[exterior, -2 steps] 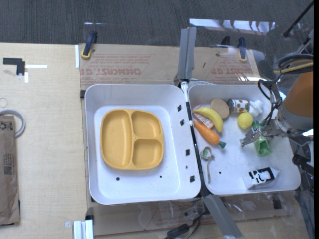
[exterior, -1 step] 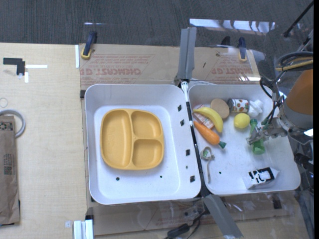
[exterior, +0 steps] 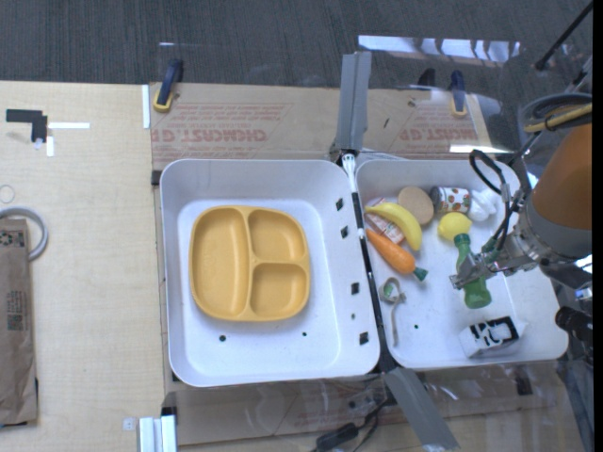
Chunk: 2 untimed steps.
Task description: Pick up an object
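The right bin (exterior: 429, 332) holds a banana (exterior: 397, 222), an orange carrot (exterior: 392, 251), a brown round disc (exterior: 415, 204), a small printed can (exterior: 453, 199), a yellow lemon (exterior: 454, 225) and a green bottle (exterior: 474, 288). My gripper (exterior: 476, 269) reaches in from the right and sits low over the middle of the green bottle, touching or overlapping it. The bottle's neck (exterior: 462, 245) sticks out above the gripper and its base shows below. The grey arm with its orange band (exterior: 568, 182) stands over the bin's right rim.
A yellow divided plate (exterior: 250, 262) lies in the left bin (exterior: 188, 347). The right bin also has a metal spoon (exterior: 391, 295), a white crumpled item (exterior: 485, 205) and a white card with black marks (exterior: 492, 333). Black cables (exterior: 490, 172) hang near the wrist.
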Each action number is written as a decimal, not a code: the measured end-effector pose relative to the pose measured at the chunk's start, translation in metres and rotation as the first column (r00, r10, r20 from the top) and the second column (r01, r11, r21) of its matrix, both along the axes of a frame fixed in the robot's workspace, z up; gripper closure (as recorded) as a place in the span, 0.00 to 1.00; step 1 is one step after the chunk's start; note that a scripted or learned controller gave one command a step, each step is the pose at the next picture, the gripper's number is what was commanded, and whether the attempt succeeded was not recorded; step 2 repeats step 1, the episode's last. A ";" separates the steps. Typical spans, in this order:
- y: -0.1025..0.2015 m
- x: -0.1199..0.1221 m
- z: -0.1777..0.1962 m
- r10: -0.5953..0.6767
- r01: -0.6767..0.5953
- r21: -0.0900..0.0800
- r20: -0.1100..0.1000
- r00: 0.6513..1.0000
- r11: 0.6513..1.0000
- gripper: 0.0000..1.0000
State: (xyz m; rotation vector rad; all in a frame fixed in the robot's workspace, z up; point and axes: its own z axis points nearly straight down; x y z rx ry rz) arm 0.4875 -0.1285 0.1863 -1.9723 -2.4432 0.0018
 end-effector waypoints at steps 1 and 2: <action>0.003 -0.010 0.045 0.088 -0.088 -0.001 0.001 0.996 0.996 1.00; 0.003 -0.010 0.045 0.088 -0.088 -0.001 0.001 0.996 0.996 1.00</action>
